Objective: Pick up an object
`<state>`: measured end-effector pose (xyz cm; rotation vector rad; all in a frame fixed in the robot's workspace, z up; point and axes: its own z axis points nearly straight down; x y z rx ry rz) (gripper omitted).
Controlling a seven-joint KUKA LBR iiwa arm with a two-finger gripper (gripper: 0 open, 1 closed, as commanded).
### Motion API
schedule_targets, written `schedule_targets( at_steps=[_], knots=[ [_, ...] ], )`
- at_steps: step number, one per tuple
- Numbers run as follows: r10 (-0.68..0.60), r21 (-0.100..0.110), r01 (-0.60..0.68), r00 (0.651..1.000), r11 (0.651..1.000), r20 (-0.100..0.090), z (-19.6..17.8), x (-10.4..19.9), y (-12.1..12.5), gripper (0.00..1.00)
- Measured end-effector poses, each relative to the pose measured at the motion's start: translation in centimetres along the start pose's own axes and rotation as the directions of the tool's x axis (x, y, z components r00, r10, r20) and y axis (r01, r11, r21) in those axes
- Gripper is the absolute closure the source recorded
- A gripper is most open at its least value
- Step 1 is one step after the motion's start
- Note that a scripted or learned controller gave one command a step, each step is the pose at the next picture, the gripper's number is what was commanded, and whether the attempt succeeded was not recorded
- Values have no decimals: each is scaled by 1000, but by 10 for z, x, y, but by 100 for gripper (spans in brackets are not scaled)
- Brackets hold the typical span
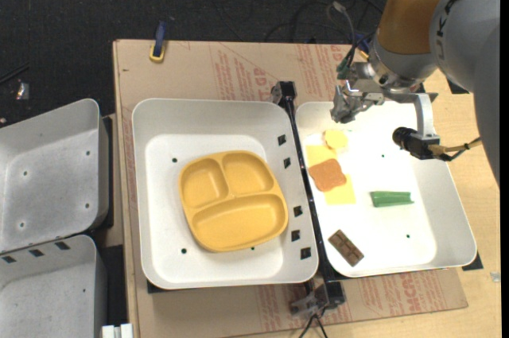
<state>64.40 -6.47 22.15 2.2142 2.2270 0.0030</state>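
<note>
Two white bins stand side by side: the left bin point(151, 193) holds one yellow divided plate point(233, 200), the right bin point(445, 209) holds five small things. They are one green piece point(391, 199) lying left to right, one brown bar point(346, 247) lying diagonally, one orange slab point(328, 175), and two yellow pieces point(336, 140), one partly covered by the slab. The gripper point(347, 107) hangs over the right bin's far left corner; whether it is spread or pressed together I cannot tell.
</note>
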Motion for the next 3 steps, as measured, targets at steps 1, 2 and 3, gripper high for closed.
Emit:
schedule_targets(
  at_steps=[1,2,3],
  knots=[
    [-1,4,1,1000,1000,-1,8,53,-8,100],
    [-1,4,1,1000,1000,0,13,103,-17,100],
    [-3,0,3,1000,1000,-2,-7,156,-20,100]
  ],
)
